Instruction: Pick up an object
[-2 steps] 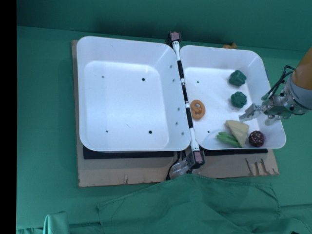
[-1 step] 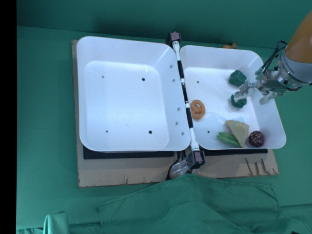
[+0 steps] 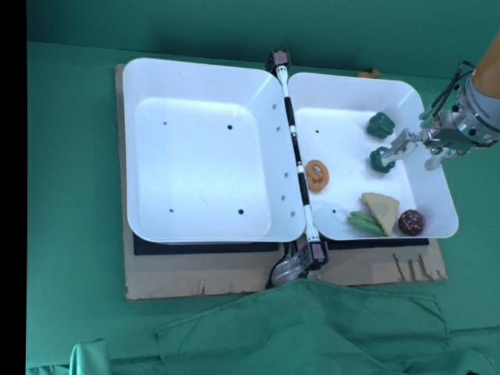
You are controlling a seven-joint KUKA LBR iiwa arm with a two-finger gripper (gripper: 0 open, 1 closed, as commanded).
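Note:
My gripper [image 3: 416,153] hangs over the right edge of the right bin [image 3: 344,92], with its fingers [image 3: 400,144] apart and nothing between them. The tip of the nearer finger sits right beside a small dark green piece [image 3: 380,160]; I cannot tell whether they touch. A second green piece [image 3: 380,124] lies a little farther back. An orange ring-shaped piece [image 3: 316,175] rests near the bin's left wall. At the front right lie a yellow wedge [image 3: 382,208], a green bean pod [image 3: 363,223] and a dark red berry [image 3: 411,222].
The left bin [image 3: 156,84] stands beside the right one, with a black-and-white divider rod [image 3: 295,143] between them. Both rest on a cardboard sheet [image 3: 203,283]. Crumpled green cloth [image 3: 312,326] lies in front.

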